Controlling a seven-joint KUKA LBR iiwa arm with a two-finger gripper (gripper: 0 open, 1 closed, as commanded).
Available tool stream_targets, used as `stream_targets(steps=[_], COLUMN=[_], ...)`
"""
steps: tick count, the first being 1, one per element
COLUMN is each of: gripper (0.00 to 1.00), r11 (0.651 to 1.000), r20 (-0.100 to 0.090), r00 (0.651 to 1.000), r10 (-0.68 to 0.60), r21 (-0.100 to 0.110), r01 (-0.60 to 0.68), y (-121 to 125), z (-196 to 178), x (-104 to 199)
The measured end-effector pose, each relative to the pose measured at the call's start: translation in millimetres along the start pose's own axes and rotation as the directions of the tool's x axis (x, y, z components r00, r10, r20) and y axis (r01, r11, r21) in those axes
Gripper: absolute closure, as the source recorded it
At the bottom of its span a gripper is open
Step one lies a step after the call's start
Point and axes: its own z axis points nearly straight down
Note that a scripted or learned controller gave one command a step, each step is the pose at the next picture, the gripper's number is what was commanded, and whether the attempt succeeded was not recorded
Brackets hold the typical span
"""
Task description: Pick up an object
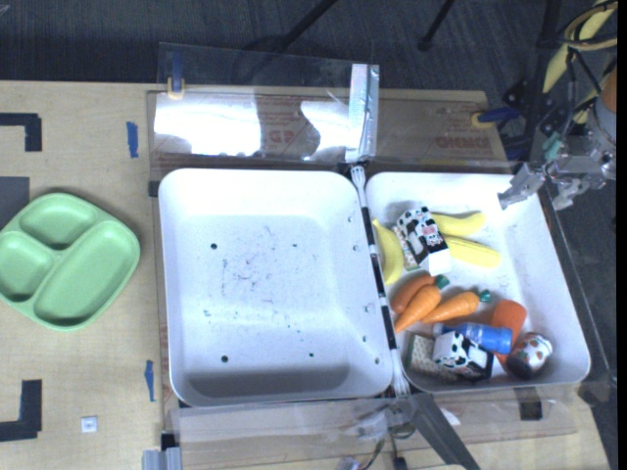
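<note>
The right bin (563, 292) holds a heap of toy food. Two yellow bananas (468, 253) lie near its back, with a cow-patterned carton (419, 233) beside them and another yellow piece (387, 253) along the left wall. Two orange carrots (431, 304) lie in the middle. Toward the front sit a blue bottle (487, 339), a second cow-patterned box (460, 353), an orange piece (508, 315) and a dark round ball (529, 354). My gripper (540, 190) hangs over the bin's back right corner, open, with nothing between its fingers, up and right of the bananas.
The left bin (265, 189) sits next to the right one, sharing a middle wall. A green divided plate (65, 259) rests on the bench at far left. A clear plastic panel (265, 116) stands behind the left bin. Cables and stands (578, 37) crowd the upper right.
</note>
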Motion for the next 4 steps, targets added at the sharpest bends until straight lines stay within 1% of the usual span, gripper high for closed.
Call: stream_targets(steps=[1, 2, 3, 4], gripper=[0.0, 0.0, 0.0, 0.0], r11=[0.994, 0.91, 0.903, 0.853], r20=[0.002, 0.0, 0.001, 0.0], r00=[0.994, 0.91, 0.903, 0.853], r10=[-0.113, -0.414, -0.429, -0.523], r21=[-0.002, -0.001, -0.001, -0.001], r01=[0.113, 0.414, 0.429, 0.523], y=[-7, -21, -95, -128], z=[110, 72, 126, 83], x=[-8, 15, 24, 14])
